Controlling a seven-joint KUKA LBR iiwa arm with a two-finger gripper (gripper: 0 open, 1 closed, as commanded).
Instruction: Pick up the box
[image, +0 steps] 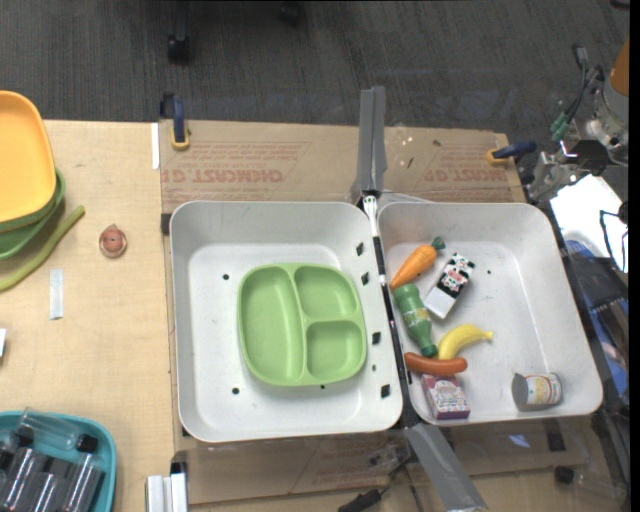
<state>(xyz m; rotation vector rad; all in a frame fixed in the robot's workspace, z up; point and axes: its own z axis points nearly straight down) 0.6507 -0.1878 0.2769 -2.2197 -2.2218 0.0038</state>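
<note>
The pink box (447, 397) sits low in the right bin (560, 300). A sausage (435, 364) lies just above it at twelve o'clock. A can (537, 390) rests at three o'clock. The green plate (301, 323) fills the left bin (200, 300).

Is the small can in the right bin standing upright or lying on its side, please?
Lying on its side. The can shows its round end facing left and its labelled wall along the floor of the right bin, near the front right corner.

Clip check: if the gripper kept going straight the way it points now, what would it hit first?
Hard to tell: the gripper sits at the frame's right edge, beyond the right bin. Heading straight down, it would likely meet the white sheet outside that bin, not the pink box.
</note>
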